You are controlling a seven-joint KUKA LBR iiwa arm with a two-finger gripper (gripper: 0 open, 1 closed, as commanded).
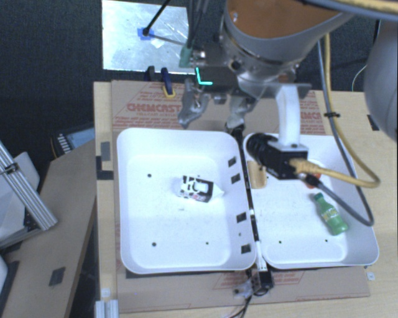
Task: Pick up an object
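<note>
Cardboard-covered desk (106, 112) carrying two white bins. Jaws hang spread wide and empty over the far rim of the left bin (155, 239). Nearest candidate is the black-and-white packet (197, 187), mid-bin, toward the camera from the jaws, long axis roughly crosswise. The green bottle (329, 215) lies well apart in the right bin (298, 251). Packet print is too blurred to read.

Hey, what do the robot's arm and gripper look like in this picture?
The arm is a thick, rounded grey shell with an orange band above the wrist. The gripper has a dark body with a small bright green L-shaped mark. It ends in two bare-metal grey fingers.
</note>
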